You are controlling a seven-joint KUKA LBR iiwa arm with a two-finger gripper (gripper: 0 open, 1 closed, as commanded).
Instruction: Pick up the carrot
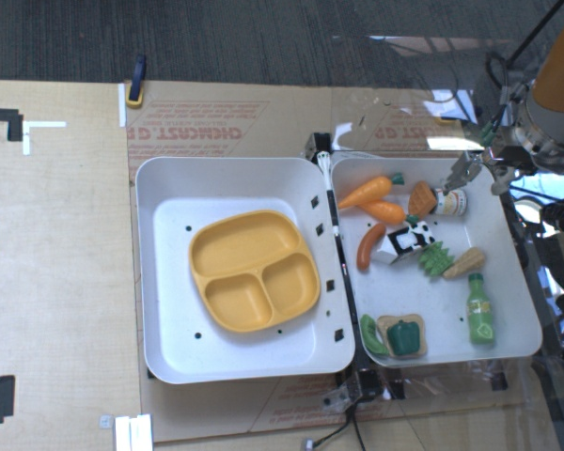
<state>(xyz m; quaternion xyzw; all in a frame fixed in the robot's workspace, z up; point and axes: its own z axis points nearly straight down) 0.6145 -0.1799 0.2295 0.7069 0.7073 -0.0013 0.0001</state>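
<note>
The carrot is orange with a small green top. It lies slanted in the far left part of the right bin. A second orange tapered piece lies just in front of it, touching or nearly so. My gripper hangs over the bin's far right part, to the right of the carrot and apart from it. Its fingers stand open with nothing between them. A brown bottle lies between the gripper and the carrot.
The right bin also holds a red sausage, a black-and-white block, a green leafy piece, a tan piece, a green bottle and green food items. In the left bin sits a yellow divided plate.
</note>
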